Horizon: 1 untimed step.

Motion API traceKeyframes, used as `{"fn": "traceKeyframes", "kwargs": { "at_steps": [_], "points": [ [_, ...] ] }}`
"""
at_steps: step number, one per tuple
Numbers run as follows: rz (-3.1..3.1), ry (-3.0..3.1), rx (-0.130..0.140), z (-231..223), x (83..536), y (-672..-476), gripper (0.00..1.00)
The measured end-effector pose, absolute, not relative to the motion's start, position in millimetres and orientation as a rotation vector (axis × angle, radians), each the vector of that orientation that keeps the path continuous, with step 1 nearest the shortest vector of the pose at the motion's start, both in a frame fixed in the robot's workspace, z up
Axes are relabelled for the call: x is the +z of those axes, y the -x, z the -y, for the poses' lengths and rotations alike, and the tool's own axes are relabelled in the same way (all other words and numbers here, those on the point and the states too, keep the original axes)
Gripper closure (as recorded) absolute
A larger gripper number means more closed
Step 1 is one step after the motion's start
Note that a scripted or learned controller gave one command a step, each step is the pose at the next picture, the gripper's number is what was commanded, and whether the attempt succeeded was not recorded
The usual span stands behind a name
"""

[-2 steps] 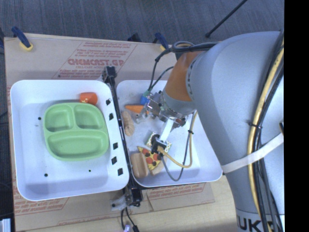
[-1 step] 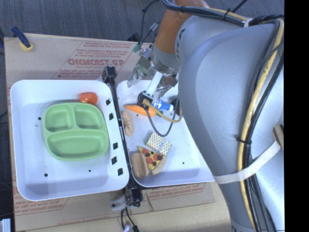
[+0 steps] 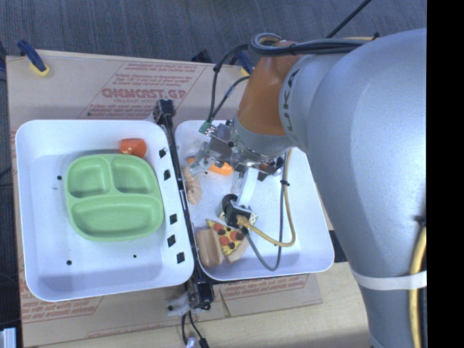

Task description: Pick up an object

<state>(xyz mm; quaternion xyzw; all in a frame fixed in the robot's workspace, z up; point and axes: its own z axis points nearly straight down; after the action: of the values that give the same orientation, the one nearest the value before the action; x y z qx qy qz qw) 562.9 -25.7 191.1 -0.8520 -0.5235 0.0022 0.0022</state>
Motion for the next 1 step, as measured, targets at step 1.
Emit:
{"fn": "traceKeyframes", "kwargs": {
  "at_steps": [1],
  "points": [
    [1.525,2.744,0.006,51.9,191.3,-591.6,0.0]
  ]
}}
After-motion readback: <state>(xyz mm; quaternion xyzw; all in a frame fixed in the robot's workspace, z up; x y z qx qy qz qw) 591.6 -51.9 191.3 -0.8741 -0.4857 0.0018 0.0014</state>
